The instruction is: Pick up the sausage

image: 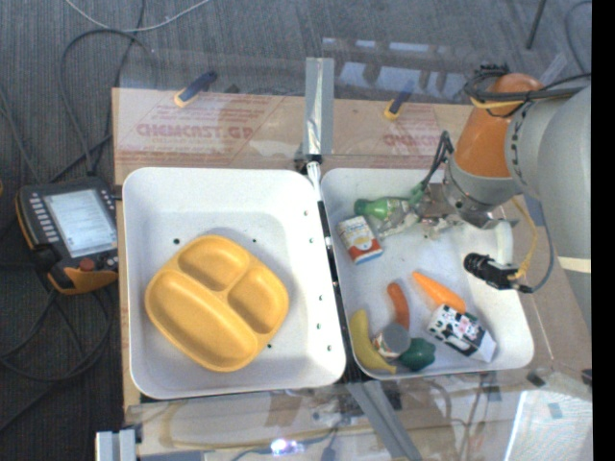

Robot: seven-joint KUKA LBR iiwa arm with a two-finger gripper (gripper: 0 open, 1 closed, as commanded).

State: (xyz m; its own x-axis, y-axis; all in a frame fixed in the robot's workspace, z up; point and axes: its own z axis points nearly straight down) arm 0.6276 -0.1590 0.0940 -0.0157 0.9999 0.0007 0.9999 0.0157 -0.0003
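The sausage (398, 303) is a short red-orange piece lying near the middle of the right bin (509, 353), just left of an orange carrot (438, 291). My gripper (426, 211) hangs over the far part of the same bin, beside the neck of a green bottle (380, 206). It is well behind the sausage and apart from it. The grey arm with its orange band (485, 142) reaches in from the right.
Around the sausage lie a small red-and-white carton (360, 239), a banana (365, 342), a grey can (392, 338), a dark green object (419, 354) and a black-and-white box (459, 330). The left bin (154, 200) holds a yellow divided plate (217, 301).
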